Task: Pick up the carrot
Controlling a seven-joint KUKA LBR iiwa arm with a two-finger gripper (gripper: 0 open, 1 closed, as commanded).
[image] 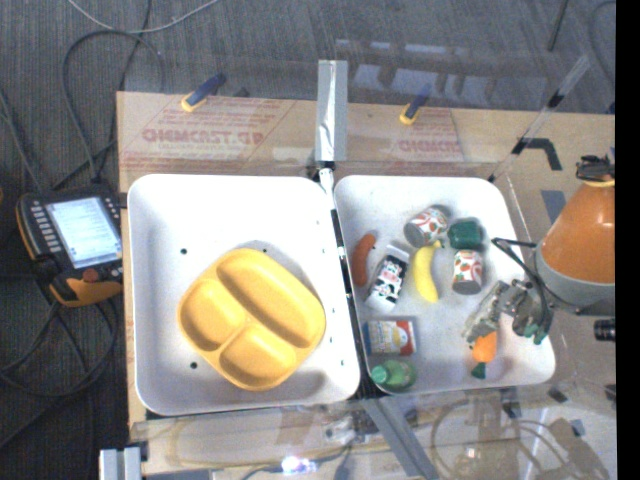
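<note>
The gripper (503, 313) hangs just above the carrot (484, 348) near the right bin's (500, 200) front right corner, whether its jaws are spread I cannot tell.

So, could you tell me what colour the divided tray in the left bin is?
Yellow: the divided tray, in the camera view.

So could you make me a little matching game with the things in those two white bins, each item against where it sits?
Things:
1. yellow tray
2. carrot
3. banana
4. sausage

Places:
A. against the right bin's left wall
B. middle of the right bin, among the cans
C. in the left bin
D. near the right bin's right front corner, by the gripper

Pairs: 1-C, 2-D, 3-B, 4-A
</note>
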